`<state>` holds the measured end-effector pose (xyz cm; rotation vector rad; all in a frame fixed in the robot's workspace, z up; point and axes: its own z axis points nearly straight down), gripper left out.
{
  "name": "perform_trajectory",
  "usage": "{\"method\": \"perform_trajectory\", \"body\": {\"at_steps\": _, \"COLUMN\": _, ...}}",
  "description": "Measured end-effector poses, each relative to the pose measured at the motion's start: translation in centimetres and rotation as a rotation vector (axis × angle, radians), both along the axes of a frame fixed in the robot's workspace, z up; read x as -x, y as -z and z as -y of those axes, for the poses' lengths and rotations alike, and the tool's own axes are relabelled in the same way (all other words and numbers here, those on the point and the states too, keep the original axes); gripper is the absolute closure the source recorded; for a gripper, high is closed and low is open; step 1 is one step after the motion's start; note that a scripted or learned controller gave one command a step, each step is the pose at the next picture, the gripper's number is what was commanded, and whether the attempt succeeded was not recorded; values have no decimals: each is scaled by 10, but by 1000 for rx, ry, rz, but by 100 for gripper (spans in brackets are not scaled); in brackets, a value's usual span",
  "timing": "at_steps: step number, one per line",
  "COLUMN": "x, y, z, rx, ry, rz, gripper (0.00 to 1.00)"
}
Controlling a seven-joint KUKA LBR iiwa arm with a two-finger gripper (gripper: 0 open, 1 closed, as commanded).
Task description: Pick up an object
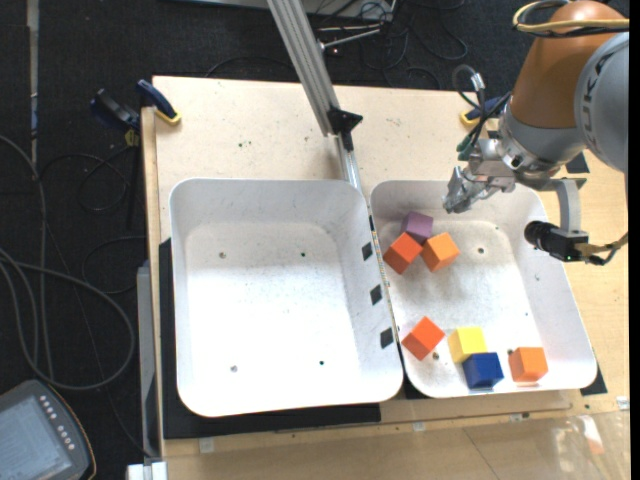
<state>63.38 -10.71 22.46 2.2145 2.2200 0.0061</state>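
Observation:
The right bin (560,308) holds several small blocks. A purple block (419,225), a red-orange block (403,252) and an orange block (440,251) cluster near its far left. Along the near edge lie an orange-red block (423,337), a yellow block (466,343), a blue block (483,369) and an orange block (528,364). My gripper (458,200) hangs over the bin's far side, just right of and above the purple block. No block shows between its fingertips.
The left bin (200,228) sits beside the right one, with black clips on the shared wall. A slanted metal bar (305,53) runs down to the bins' far junction. Blue-and-yellow clamps (135,108) rest at the bench's far left corner.

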Motion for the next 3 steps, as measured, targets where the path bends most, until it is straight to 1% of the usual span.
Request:
{"method": "perform_trajectory", "body": {"at_steps": 1, "x": -9, "y": -12, "z": -49, "rx": -3, "ry": -5, "rz": -3, "gripper": 100}}
{"method": "perform_trajectory", "body": {"at_steps": 2, "x": -11, "y": -19, "z": -109, "rx": -3, "ry": -7, "rz": -5, "gripper": 100}}
{"method": "perform_trajectory", "body": {"at_steps": 3, "x": -28, "y": -14, "z": -156, "rx": -2, "ry": -5, "rz": -5, "gripper": 100}}
